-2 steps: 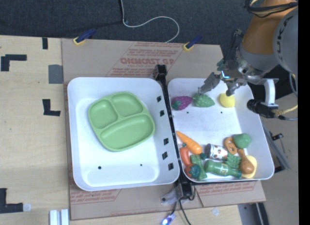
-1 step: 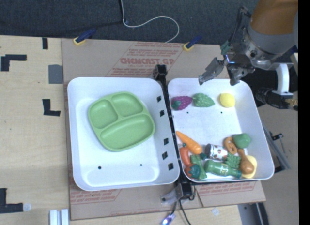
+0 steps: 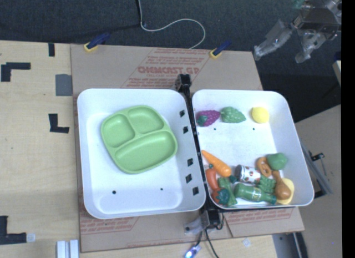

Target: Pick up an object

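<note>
My gripper (image 3: 287,46) hangs at the upper right, above the dark floor and beyond the right bin's (image 3: 294,135) far corner. Its two fingers (image 3: 269,40) are spread apart, open, with nothing between them. In the right bin's far part lie purple grapes (image 3: 207,117), a green leafy piece (image 3: 233,115) and a yellow lemon (image 3: 259,114). Near its front edge a carrot (image 3: 216,163), a small can (image 3: 247,173), a green bottle (image 3: 253,193), a pretzel (image 3: 264,168) and other toy foods crowd together.
The left bin (image 3: 89,157) holds a green divided plate (image 3: 140,138). Both bins rest on a cardboard sheet (image 3: 166,65) on the wooden bench. A white cable (image 3: 166,26) loops across the dark floor behind.
</note>
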`<state>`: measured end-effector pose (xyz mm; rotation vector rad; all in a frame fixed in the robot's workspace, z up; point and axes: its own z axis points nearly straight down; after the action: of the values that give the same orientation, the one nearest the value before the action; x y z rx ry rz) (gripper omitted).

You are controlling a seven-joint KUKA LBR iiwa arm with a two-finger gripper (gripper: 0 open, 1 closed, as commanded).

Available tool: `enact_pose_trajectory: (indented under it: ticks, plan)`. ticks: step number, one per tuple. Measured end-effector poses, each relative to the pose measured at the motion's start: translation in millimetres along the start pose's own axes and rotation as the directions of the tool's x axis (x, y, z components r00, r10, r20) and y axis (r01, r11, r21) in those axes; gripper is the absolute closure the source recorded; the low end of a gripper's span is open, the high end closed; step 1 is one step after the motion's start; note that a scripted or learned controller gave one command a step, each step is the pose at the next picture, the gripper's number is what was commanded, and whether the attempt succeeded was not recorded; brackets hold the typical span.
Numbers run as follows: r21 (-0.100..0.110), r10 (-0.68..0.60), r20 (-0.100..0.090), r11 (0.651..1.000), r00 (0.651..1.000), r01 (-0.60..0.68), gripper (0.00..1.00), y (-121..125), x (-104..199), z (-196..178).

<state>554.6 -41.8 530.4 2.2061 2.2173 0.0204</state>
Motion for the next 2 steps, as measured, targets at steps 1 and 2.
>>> enact_pose_trajectory:
  ticks: [1, 2]
  plan:
    - [0.019, 0.003, 0.001, 1.000, 1.000, -0.003, 1.00, 1.1, -0.7, 0.5]
    - [0.020, -0.006, -0.002, 1.000, 1.000, 0.006, 1.00, -37.6, 81.5, -5.8]
